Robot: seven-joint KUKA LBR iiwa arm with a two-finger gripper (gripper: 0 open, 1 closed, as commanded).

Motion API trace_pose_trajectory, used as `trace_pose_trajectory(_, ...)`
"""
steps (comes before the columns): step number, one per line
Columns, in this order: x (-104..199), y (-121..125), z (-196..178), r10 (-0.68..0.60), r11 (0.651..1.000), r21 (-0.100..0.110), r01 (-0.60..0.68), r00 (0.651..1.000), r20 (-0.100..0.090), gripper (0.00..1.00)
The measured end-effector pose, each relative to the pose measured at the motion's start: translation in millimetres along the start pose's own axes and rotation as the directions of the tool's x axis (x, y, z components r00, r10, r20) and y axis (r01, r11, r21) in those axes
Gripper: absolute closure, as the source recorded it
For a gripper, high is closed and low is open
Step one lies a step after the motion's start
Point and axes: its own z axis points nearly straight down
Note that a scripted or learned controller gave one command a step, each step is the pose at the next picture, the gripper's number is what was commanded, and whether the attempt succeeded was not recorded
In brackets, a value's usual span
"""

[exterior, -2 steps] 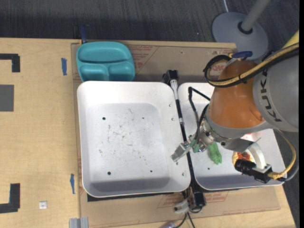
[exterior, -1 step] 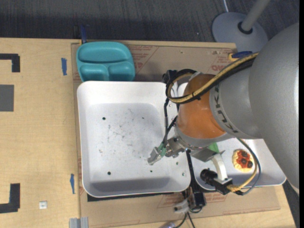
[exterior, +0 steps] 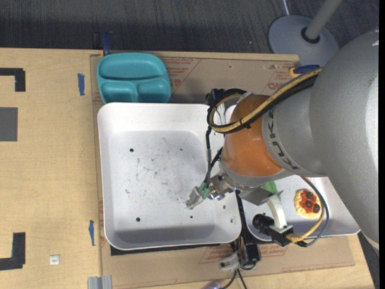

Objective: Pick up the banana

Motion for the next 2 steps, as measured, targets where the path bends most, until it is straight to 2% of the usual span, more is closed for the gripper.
trace_pose_trajectory(1,4.7,4.1,2.2,0.022,1.000,-0.005,-0.022,1.000,0.009,0.00)
trace_pose_trajectory(2,10.5,7.5,1.8,0.041,0.999,-0.012,-0.041,0.999,0.009,0.00)
